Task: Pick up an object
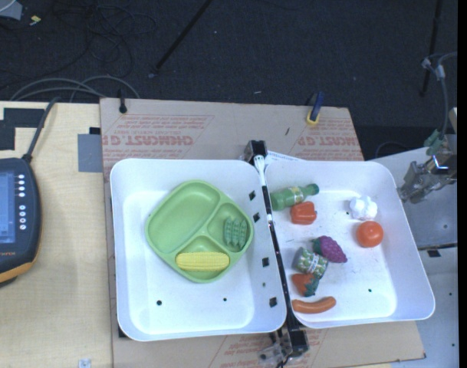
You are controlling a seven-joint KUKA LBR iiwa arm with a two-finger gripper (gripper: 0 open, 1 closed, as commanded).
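Dark carpet and loose cables fill the far side of the room, and nearer to me a cardboard sheet [218,129] carries two white bins side by side. A control tablet [7,217] lies off to the left on the wooden bench.

Sitting in the left bin [141,305] is a green divided plate [179,213] holding a yellow corn cob [202,261] and a green ridged piece [235,232]. The right bin [406,282] has the loose pickings: a green bottle [293,196], a red pepper-like piece [303,213], a small white lump [363,207], a tomato [369,234], a purple bunch of grapes [330,248], a little jar [310,262] touching the grapes, a red-and-green bit below it, and a sausage [314,305] near the front wall.

At the right edge, outside the bin, the gripper [425,176] hangs beside the bin's corner; whether it is apart or together I cannot tell from here. Nothing is in its grasp that I can make out.

The risk, I'd say, is in the crowding. The jar, grapes and red bit sit bunched, so a descent there could nudge neighbours or catch two things. The tomato and the bottle look round and liable to roll away from a squeeze. The sausage lies close to the wall, which could block a finger.
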